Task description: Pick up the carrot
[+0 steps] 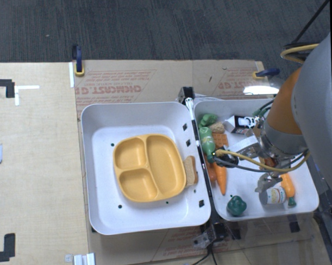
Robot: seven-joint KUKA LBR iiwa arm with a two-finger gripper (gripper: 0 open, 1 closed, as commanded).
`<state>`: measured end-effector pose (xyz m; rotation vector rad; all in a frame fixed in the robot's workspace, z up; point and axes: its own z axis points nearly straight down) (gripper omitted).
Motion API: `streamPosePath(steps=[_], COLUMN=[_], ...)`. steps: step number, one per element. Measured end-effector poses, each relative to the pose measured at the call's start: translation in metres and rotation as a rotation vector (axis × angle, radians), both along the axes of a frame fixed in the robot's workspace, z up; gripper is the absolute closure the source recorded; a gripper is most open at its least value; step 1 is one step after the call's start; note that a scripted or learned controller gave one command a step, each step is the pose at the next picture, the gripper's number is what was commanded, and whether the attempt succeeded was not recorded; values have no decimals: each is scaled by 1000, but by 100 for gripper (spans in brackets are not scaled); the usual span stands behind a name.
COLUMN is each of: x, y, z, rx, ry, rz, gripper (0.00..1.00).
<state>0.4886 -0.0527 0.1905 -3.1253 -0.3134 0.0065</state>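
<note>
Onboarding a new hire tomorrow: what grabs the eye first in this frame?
The yellow divided plate in the left bin, with a slice of bread leaning at its right edge. Then the arm's orange band over the cluttered right bin, where the carrot lies by the left wall, above a broccoli floret.

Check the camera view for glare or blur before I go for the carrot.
Camera view: carrot sharp and evenly lit; a bright glare patch on the cardboard above the right bin; the arm looms large and soft; the end effector is cluttered by cables.
</note>
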Motion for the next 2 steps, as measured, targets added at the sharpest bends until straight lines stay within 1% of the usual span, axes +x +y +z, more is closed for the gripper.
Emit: streamPosePath(steps=[1,2], x=[-11,-11], y=[27,-61], z=[0,-42], rx=[3,2], ry=[2,1], rz=[17,3], gripper=[0,0])
